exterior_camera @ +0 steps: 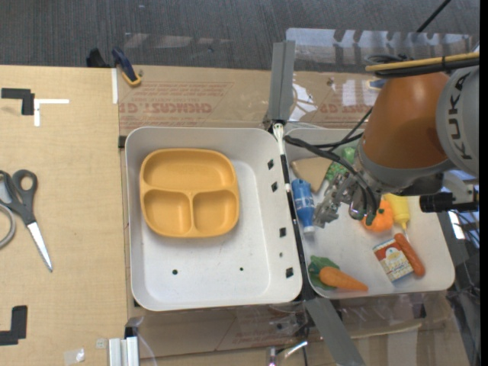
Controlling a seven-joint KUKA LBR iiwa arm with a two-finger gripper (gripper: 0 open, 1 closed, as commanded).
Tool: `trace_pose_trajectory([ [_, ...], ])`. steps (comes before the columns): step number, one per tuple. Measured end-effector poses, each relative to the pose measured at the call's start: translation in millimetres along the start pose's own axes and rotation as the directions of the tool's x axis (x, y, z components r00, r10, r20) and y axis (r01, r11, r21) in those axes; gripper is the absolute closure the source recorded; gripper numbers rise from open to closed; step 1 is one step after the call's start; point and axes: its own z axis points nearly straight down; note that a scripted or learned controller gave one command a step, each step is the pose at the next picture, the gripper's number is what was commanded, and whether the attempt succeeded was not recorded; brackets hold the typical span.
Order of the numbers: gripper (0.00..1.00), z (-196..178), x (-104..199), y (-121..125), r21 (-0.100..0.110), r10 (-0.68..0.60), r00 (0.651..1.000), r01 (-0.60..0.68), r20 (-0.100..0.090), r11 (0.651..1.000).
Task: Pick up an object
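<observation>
**Robot hand low over a crowded right bin, nothing yet gripped**

Nearest the camera, the grey arm with its broad orange band filled the upper right, reaching in from the right and hiding part of the bin beneath it.

From the left: a pair of scissors lay on the wooden counter, well apart from the bins. The left bin held a yellow divided plate in its upper half. Across the divider, in the right bin, a blue bottle lay just beside the left wall. Immediately to its right hung the hand; whether its fingers were spread or pressed together could not be told, and no object was visible between them. A green item sat just above the hand, partly hidden. A toy carrot lay near the bin's front edge. Further right were a small orange and yellow cluster of toys, a small printed carton and a red sausage-shaped piece touching it.

The risks looked to be these. The bottle lay so close to the wall that a finger could strike the wall or divider rather than slip beside it. Being round, it could roll away under contact. The green item crowded the hand, so a closing grip might catch two things or none.
</observation>
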Motion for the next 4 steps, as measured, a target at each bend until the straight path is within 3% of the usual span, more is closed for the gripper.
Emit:
trace_pose_trajectory([
  [1, 1.00, 49, 14, -78, -0.001, -0.127, 0.992, 0.127, 0.001, 0.992],
  [2, 1.00, -111, -36, -84, 0.000, -0.603, 0.798, 0.603, 0.005, 0.798],
  [3, 1.00, -38, 1, -38, -0.001, -0.625, 0.781, 0.625, 0.003, 0.781],
  [4, 1.00, -142, -45, -55, 0.000, -0.639, 0.769, 0.639, 0.005, 0.769],
])
